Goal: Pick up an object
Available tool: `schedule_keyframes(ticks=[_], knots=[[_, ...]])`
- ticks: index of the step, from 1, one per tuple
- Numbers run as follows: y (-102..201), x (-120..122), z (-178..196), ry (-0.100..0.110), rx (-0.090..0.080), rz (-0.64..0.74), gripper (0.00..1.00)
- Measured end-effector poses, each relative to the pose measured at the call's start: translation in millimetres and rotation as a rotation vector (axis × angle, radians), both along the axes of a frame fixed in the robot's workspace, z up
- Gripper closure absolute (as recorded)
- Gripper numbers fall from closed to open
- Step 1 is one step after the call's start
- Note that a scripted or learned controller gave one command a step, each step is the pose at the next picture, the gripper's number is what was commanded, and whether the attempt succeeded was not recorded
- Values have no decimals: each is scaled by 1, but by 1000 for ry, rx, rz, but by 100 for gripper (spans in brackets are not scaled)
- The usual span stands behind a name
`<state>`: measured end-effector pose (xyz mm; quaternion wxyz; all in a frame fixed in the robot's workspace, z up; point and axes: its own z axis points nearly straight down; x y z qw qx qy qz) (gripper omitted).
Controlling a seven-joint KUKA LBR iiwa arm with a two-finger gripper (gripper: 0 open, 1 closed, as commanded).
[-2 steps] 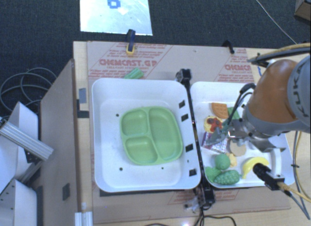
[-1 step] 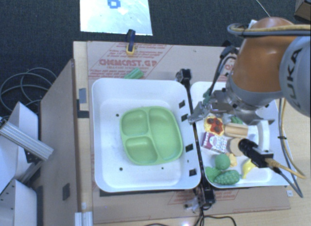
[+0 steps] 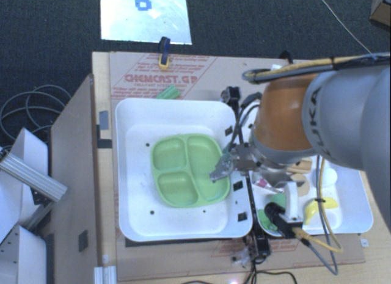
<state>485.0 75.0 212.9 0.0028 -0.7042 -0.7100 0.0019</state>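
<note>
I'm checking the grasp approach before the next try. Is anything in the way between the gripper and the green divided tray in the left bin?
Nothing visible does. The gripper is already at the right edge of the green divided tray, which lies flat and alone in the left bin.

green divided tray [image 3: 186, 170]: smooth plastic with a soft sheen. left white bin [image 3: 137, 215]: smooth matt plastic. counter [image 3: 201, 72]: flat printed cardboard, matt. arm [image 3: 342, 115]: grey painted casing, satin, with a glossy orange band [image 3: 281, 115]. floor [image 3: 49, 26]: dark, rough carpet-like cloth. sheet [image 3: 143, 5] on the floor: pale and shiny.
</note>
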Motion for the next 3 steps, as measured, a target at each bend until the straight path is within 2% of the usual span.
schedule_keyframes(ticks=[1,2,3], knots=[[30,69,-14,-11,0,-2,0],[-47,11,-30,-2,-4,-15,0],[-141,40,-18,-12,-6,-16,0]])
